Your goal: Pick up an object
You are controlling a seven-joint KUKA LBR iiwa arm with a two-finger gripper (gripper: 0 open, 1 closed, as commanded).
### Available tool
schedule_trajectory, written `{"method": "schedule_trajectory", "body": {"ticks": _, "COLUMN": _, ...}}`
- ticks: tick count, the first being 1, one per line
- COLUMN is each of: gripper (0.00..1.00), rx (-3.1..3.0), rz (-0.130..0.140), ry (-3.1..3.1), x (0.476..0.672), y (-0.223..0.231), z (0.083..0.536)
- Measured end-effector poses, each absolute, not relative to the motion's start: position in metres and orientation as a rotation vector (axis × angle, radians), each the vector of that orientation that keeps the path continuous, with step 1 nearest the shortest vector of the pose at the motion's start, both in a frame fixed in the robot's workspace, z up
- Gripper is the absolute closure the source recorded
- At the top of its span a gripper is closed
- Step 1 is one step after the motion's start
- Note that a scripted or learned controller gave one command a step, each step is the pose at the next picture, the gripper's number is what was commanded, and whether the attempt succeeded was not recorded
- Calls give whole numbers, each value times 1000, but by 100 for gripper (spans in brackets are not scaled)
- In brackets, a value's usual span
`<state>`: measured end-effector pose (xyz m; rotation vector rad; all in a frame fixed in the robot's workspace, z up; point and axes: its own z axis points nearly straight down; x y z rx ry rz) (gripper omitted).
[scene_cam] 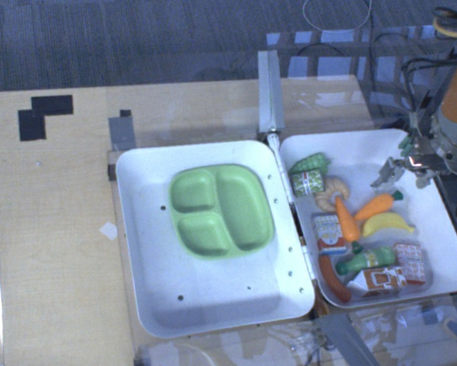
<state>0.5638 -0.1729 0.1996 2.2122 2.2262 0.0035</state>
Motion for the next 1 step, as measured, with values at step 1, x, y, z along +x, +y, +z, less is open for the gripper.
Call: {"method": "schedule_trajectory", "body": {"ticks": 1, "gripper": 0, "rx": 1743, "rz": 7, "ry": 2605, "x": 579, "y": -145, "z": 97}}
